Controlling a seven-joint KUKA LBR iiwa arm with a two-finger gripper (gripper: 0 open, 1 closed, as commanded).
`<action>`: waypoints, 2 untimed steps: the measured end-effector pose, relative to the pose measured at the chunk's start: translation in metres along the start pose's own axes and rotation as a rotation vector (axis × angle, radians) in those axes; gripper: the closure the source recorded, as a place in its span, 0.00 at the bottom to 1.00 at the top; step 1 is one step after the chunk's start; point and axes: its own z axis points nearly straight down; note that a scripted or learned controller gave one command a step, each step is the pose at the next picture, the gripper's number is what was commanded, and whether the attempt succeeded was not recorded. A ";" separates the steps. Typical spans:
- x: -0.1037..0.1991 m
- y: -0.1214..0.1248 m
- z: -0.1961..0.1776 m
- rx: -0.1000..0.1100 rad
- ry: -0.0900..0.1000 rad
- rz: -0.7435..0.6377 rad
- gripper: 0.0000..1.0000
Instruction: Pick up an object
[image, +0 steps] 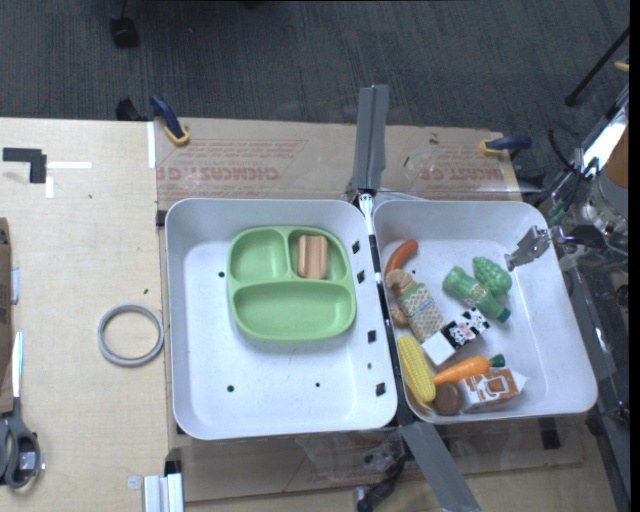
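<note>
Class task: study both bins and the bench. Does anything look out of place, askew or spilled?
Nothing looks spilled or damaged. The toys in the right bin, among them a corn cob and a carrot, lie jumbled at odd angles. In the left bin, the green divided plate sits slightly askew.

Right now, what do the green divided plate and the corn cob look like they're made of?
The green divided plate looks like moulded plastic with a matte, even pale-green surface and rounded compartment edges. The corn cob seems to be a plastic toy: uniform bright yellow with a slight sheen, though the kernels are too small to make out.
</note>
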 end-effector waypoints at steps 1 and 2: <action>0.028 0.013 0.088 -0.017 -0.003 -0.151 0.00; -0.004 0.024 0.089 -0.032 -0.009 -0.295 0.00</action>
